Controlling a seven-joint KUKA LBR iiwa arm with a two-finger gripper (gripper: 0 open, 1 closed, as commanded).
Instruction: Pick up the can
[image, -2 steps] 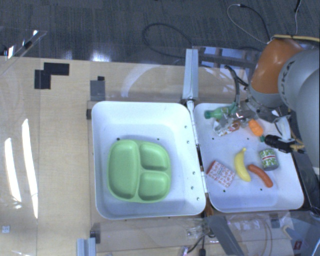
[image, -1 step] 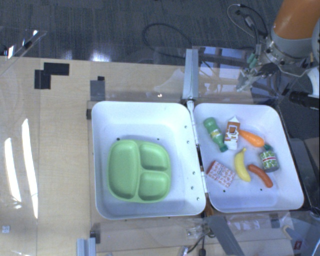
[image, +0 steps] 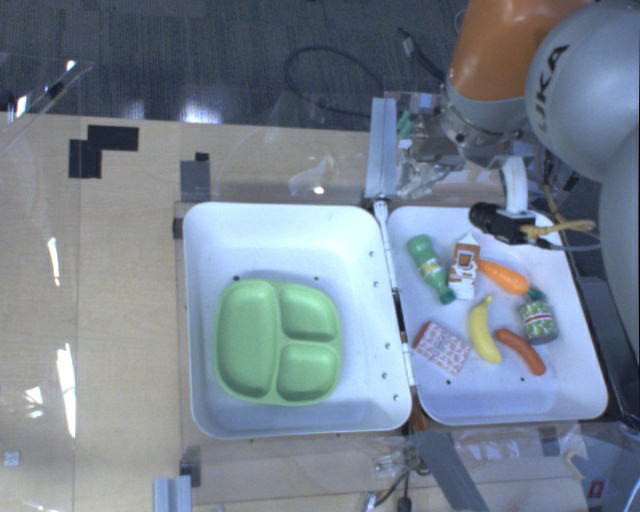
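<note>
The can (image: 537, 320) is a short, squat cylinder with a green printed label and a dark top. It stands upright in the right bin (image: 500, 398), close to that bin's right edge and about halfway along it. Nothing grips it.

An orange carrot (image: 502, 277), tapered and smooth, lies toward the far edge from the can. A reddish sausage (image: 521, 352), rounded at both ends, lies just beside the can on the near side. A yellow banana (image: 484, 331) curves near the middle of the bin, left of the can. A small boxy carton (image: 463, 268), white with brown print, is beside the carrot's blunt end. A green plastic bottle (image: 430, 268) lies on its side toward the bin's far-left corner. A flat, rectangular packet (image: 441, 346) with a red-and-white pattern lies closer to the near-left corner.

The left bin (image: 280, 232) is a shallow white tub with rounded corners. It carries a light-green divided tray (image: 278, 340) of smooth moulded plastic, with one long compartment and two smaller ones. Both bins sit on the pale, wood-toned bench (image: 100, 320).

The gripper (image: 418, 178) hangs over the far edge of the right bin, near its far-left corner, below the grey arm and its orange band. It is well apart from the can and touches none of the things in the bin. Whether it is open or closed cannot be told from this angle, and it carries nothing that can be seen.
</note>
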